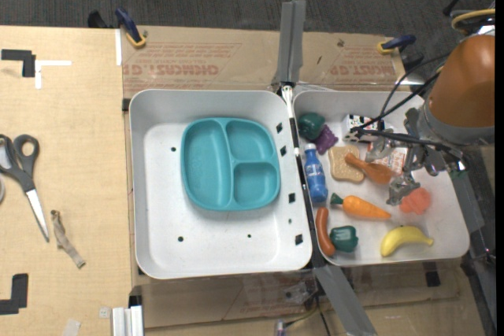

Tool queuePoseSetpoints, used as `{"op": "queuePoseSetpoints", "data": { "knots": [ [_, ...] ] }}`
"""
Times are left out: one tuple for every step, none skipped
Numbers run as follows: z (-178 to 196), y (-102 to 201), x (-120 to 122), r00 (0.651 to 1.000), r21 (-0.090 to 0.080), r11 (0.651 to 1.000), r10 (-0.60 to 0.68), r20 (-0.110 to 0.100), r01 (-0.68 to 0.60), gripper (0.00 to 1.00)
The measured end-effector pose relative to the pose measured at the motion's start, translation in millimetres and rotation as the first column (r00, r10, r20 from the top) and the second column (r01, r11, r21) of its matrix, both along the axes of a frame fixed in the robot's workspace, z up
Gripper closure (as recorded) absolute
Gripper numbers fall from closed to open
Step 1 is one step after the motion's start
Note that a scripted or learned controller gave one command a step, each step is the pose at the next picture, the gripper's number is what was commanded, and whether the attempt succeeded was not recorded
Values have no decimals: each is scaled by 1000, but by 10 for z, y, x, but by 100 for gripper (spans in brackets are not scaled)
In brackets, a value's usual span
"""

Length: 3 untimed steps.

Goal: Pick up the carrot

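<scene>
Glossy, seemingly plastic carrot (365, 206); smooth white bins (150, 193); matt cardboard (197, 59) behind.

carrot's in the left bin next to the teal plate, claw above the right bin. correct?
Not quite. The camera view shows the carrot in the right bin, between the blue bottle and the banana. The teal plate sits alone in the left bin. The claw is above the right bin.

You have even, fairly bright light, apparently from overhead: the left bin (150, 248) shows only a soft shadow along its inner walls, with no harsh glare. The teal plate (231, 164) inside it reads sharp. Right of that bin, the arm (465, 90) looks slightly soft, possibly motion blur.
</scene>
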<state>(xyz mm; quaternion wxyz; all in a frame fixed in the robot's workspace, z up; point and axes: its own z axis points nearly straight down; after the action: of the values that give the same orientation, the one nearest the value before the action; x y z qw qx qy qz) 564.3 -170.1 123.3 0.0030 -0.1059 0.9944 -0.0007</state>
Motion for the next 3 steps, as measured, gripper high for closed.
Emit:
{"op": "queuePoseSetpoints", "data": {
  "knots": [
    [-305, 522, -505, 995, 2, 995, 103, -5, -103, 0],
    [-315, 747, -510, 997, 2, 997, 72, -4, -72, 0],
    [-318, 767, -650, 999, 2, 999, 54, -6, -54, 0]
  ]
}}
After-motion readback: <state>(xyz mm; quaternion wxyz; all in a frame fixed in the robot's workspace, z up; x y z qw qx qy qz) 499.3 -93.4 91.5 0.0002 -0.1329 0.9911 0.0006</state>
